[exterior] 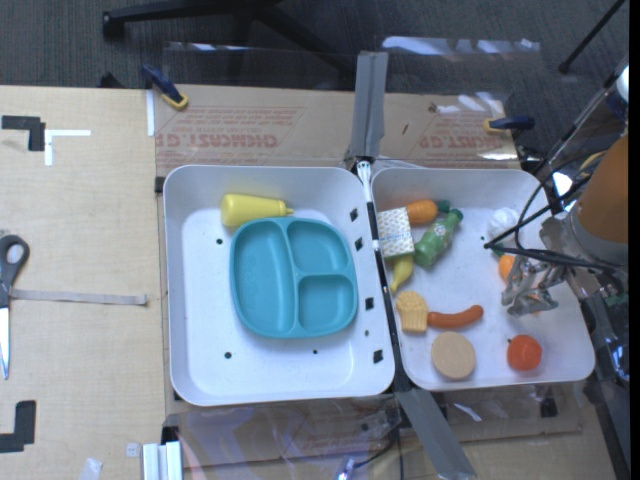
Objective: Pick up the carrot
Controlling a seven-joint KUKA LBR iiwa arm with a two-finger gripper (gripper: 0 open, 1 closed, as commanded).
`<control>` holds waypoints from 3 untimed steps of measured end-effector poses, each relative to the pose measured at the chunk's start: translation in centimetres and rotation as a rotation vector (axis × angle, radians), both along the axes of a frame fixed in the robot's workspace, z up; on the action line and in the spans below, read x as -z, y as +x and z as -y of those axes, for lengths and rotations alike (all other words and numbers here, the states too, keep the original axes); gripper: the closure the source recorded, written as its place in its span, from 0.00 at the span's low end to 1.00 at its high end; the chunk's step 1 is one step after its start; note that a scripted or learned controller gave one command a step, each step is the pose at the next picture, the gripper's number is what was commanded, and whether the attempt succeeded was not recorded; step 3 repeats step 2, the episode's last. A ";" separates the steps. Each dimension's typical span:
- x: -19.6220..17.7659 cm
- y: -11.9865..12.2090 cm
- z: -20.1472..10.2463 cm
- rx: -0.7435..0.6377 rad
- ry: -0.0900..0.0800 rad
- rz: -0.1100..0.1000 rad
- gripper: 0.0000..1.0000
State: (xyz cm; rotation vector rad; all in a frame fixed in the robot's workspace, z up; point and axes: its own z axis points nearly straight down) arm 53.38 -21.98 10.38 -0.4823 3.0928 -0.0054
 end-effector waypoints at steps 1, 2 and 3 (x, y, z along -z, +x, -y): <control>-1.0 0.2 0.0 -0.001 -0.001 0.006 1.00; -13.1 4.4 -6.4 0.205 0.003 -0.004 1.00; -13.1 4.4 -6.4 0.205 0.003 -0.004 1.00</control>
